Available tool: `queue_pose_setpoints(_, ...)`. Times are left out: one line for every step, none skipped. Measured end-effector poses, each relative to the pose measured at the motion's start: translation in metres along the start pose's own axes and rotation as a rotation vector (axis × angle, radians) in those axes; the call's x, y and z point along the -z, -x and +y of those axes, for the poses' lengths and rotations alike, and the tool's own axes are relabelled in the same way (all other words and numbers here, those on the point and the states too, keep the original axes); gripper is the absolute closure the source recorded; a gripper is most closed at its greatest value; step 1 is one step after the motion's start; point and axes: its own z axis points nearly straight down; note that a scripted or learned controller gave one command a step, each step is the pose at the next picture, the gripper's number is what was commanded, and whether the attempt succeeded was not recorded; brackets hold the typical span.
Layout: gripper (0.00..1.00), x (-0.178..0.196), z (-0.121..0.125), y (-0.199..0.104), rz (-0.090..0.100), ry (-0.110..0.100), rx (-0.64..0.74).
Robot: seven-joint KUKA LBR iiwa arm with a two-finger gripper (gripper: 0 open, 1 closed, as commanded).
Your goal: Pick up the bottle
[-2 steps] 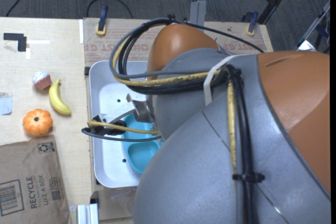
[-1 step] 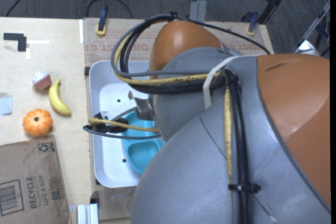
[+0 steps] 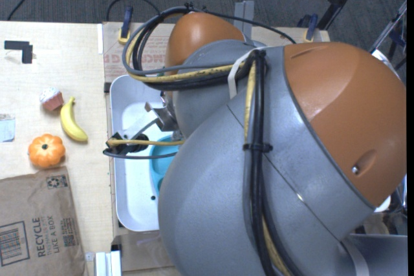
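Observation:
The grey and orange arm (image 3: 284, 158) covers most of the view and hangs over the white bin (image 3: 126, 203). Its gripper (image 3: 157, 114) shows only as a small metal part low inside the bin, near the left wall. A light blue object (image 3: 162, 161) lies on the bin floor just below that part, mostly hidden under the arm. I cannot tell whether it is the bottle. A black cable loop (image 3: 126, 144) crosses the bin's left rim.
On the wooden bench left of the bin lie a banana (image 3: 72, 121), a small orange pumpkin (image 3: 46, 150) and a red and white piece (image 3: 52, 99). A brown recycle bag (image 3: 35, 223) sits at the lower left. A black bracket (image 3: 19, 50) lies at the far left.

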Motion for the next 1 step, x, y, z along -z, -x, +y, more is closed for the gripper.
queue_pose_setpoints(1.0, 0.1203, 0.0182, 0.0268, 0.003, 0.001, -0.127)
